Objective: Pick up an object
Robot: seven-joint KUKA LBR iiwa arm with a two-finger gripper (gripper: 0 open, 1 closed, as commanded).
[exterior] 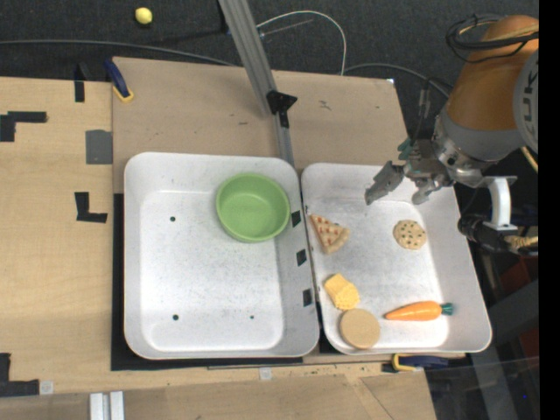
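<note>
My gripper (402, 192) hangs over the back of the right bin (376, 261), its two fingers spread apart with nothing between them. A round cookie (409, 234) lies just in front of it. A waffle slice (327, 233) sits near the bin's left wall. Toward the front lie a yellow biscuit (342, 291), a round tan disc (360, 328) and an orange carrot (416, 311).
A green bowl (253, 206) sits at the back right of the left bin (175, 278). A grey pole (255, 55) slants down to the seam between the bins. A small yellow ball (143, 15) lies on the dark floor at the top left.
</note>
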